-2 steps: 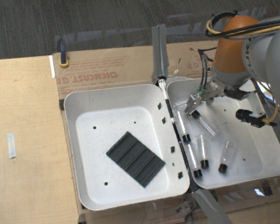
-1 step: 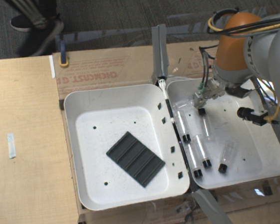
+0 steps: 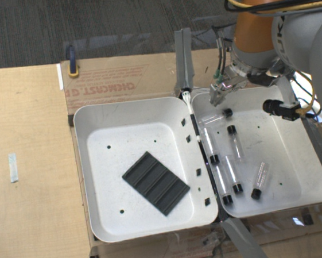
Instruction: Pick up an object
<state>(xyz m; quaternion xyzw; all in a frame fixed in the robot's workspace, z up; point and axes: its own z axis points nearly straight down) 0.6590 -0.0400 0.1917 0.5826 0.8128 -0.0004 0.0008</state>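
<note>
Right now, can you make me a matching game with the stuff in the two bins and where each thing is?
Things:
1. dark ridged slab
2. clear tubes with black caps
3. tool
4. blue clamp

Places:
A. above the right bin's far-left corner
B. on the cardboard beyond the left bin
C. lying in the left bin
D. lying in the right bin

Pairs: 1-C, 2-D, 3-A, 4-B

Left bin (image 3: 90,162), smooth glossy white plastic; ribbed slab (image 3: 155,183) at its five o'clock, matt dark grey; clear glassy tubes (image 3: 231,140) with black caps right; bench (image 3: 24,141) pale matt wood.
</note>
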